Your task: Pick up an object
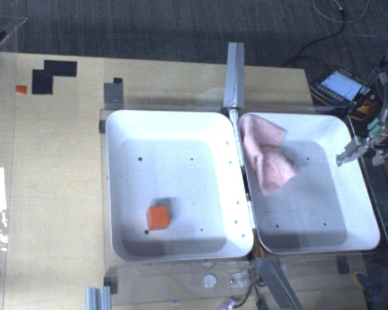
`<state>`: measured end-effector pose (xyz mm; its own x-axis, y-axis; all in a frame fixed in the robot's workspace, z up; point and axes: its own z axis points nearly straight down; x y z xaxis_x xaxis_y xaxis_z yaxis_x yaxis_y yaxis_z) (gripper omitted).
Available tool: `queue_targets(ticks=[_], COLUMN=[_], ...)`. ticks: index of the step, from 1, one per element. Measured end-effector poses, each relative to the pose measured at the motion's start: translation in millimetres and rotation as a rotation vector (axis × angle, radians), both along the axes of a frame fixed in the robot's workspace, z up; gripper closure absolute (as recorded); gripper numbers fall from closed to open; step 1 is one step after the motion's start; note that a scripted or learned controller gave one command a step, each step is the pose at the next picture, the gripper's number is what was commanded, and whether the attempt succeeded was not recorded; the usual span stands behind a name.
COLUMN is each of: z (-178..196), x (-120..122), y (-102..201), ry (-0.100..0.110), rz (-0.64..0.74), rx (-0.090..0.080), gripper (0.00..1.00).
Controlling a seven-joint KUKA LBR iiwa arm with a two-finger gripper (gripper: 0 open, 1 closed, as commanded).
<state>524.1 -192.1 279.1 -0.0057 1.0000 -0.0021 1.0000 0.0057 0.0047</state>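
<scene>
Hand (346, 157) at right bin's (323, 241) right rim, finger state indiscernible. Pink cloth (266, 154) lies at that bin's far left; approach from above, pinching a raised fold.

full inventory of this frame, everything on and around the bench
bins: 2, white, side by side on the bench
block: 1, orange, lower left of the left bin
cloth: 1, pink, crumpled at the upper left of the right bin, against the divider
bench: 1, light wood, under both bins
black patches: 2, black, bench's far left corner
small marker: 1, orange, beside the black patches
screen device: 1, dark with lit display, off the bench at upper right
gripper: 1, grey metal, at the right bin's right rim
</scene>
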Motion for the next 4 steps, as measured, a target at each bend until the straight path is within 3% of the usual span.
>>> queue_targets(ticks=[1, 2, 3, 4], z=[-139, -190, -192, -158], x=[-7, 51, 131, 147], y=[-13, 54, 90, 27], ry=[0.002, -0.008, -0.003, -0.006], rz=[-0.127, 0.143, 0.190, 0.216], rx=[0.002, 0.000, 0.000, -0.002], gripper=[0.00, 0.00, 0.00, 0.00])
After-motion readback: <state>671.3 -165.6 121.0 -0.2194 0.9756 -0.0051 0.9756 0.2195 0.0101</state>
